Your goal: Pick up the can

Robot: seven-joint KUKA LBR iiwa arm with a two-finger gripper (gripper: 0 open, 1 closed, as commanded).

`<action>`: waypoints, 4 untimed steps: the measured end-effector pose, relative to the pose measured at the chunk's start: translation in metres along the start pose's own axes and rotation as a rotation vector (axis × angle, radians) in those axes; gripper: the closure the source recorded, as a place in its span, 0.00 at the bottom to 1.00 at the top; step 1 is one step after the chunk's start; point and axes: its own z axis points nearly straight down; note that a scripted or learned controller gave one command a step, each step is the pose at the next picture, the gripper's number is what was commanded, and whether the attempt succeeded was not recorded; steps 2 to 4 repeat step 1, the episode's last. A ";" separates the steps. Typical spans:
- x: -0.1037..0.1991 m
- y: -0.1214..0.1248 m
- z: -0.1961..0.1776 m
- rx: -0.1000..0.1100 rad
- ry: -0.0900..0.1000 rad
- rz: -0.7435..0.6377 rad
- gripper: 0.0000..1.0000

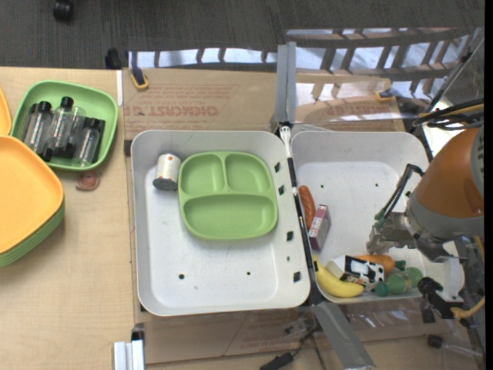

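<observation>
Reaching not yet begun: can (166,171) lies at left bin (146,284) far-left corner, beside green tray (228,194); gripper (385,233) over right bin (347,156), well apart, grip state untellable; next: cross to can.

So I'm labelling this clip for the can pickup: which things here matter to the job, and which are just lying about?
Job:
can, lying in the left bin
arm, over the right bin

Lying about:
green tray
banana
sausage
small box
dish of bottles
orange plates
</observation>
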 end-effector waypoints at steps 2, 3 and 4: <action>0.026 -0.001 0.009 0.000 0.001 -0.138 1.00; 0.026 -0.001 0.009 0.000 0.001 -0.138 1.00; 0.026 -0.001 0.009 0.000 0.001 -0.138 1.00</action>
